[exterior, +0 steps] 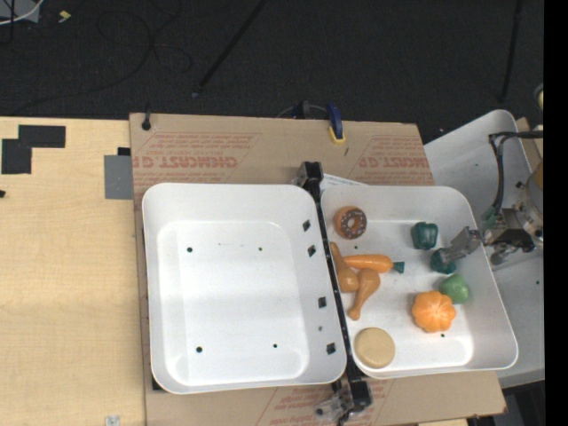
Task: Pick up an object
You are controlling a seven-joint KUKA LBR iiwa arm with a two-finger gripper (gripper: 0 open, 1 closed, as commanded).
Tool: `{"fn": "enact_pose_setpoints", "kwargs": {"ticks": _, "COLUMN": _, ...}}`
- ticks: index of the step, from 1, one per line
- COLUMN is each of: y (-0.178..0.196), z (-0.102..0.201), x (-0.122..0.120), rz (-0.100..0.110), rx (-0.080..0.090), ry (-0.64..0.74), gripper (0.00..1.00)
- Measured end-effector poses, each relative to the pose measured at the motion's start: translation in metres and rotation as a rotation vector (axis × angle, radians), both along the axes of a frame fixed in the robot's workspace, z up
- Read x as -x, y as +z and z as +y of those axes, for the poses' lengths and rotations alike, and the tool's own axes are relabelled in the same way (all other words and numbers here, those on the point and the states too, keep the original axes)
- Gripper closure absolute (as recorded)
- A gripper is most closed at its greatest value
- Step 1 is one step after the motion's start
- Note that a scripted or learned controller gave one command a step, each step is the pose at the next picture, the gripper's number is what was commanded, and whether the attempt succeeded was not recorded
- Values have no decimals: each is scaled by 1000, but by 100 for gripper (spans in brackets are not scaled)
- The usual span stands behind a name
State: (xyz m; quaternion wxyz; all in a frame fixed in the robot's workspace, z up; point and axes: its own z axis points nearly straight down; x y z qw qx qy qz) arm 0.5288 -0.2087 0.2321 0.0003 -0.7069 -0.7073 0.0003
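Observation:
The right bin (493, 319) holds several toy foods. A chocolate donut (351, 224) lies at its far left, with an orange carrot (366, 262) and a tan drumstick (359, 292) below it. A dark green pepper (425, 234), a teal piece (441, 261), a lighter green piece (455, 287), an orange fruit (433, 311) and a beige disc (374, 347) fill the rest. My gripper (479, 241) sits low at the bin's right rim, its grey tip just right of the teal piece. Nothing shows held in it.
The left bin (151, 273) lies beside the right one, with a black divider rail (321, 264) between them. Both rest on a cardboard sheet (231, 153). A white panel and cables (501, 162) stand at the right, behind the arm.

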Motion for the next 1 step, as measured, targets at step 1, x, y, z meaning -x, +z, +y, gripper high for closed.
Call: {"fn": "enact_pose_setpoints", "kwargs": {"ticks": 1, "y": 46, "z": 75, "x": 16, "rz": -2, "rx": -3, "ry": 7, "gripper": 0}}
